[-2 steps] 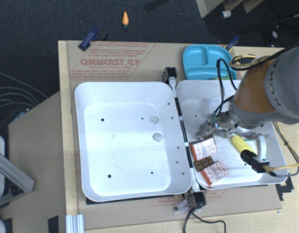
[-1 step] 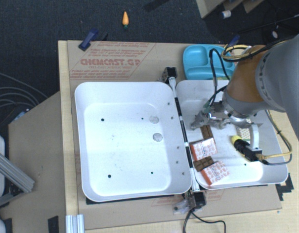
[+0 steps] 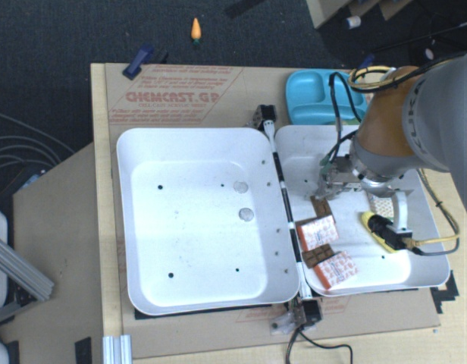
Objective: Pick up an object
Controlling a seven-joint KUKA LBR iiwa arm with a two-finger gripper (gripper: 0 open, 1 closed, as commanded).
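In the camera view, the arm (image 3: 415,120) is reaching in from the right and hanging over the right bin (image 3: 294,149). The gripper (image 3: 330,182) is sitting low over the middle of that bin's floor. The wrist is hiding its tip, so I cannot tell whether it is apart, together or clamped on anything, and nothing is visibly being carried.

The likeliest things to pick are lying just near of the gripper, along the bin's left wall. A small brown strip (image 3: 320,205) is lying closest to it. Next comes a red-and-white packet (image 3: 318,232), and a second packet (image 3: 340,268) is lying by the near rim. A brown piece seems to be sitting between the two packets, touching or overlapping both. A pale meshed patch (image 3: 382,203) is lying to the right, partly under the wrist.

The left bin (image 3: 188,241) is holding two small grey discs (image 3: 243,201), well apart from the arm. A blue tray (image 3: 313,97) is standing just beyond the right bin's far edge.

The risks, as I am judging them:
- **Flat packets:** they are lying flat and crowded, so a grasp may slide off or drag two up together.
- **Dividing wall:** the packets are sitting hard against it, which may block one side of the gripper.
- **Brown strip:** it looks thin enough to slip out of a grasp.
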